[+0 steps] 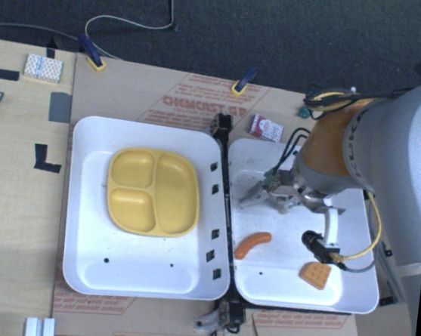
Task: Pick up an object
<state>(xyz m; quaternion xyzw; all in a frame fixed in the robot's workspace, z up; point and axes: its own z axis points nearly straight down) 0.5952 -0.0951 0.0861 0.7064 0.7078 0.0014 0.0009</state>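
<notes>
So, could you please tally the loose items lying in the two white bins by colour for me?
Yellow: 1, the divided plate in the left bin.
Orange: 2, the sausage-shaped piece and the waffle-like piece, both in the right bin.
Total: 3.
The claw hangs over the right bin, apart from both orange pieces.

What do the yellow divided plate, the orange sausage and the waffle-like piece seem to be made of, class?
Yellow divided plate: probably moulded plastic, with a smooth, slightly glossy, even colour. Orange sausage: likely a plastic or rubber toy, uniform and faintly shiny. Waffle-like piece: seemingly toy plastic with a matte tan surface; its grid texture is too small to confirm.
</notes>
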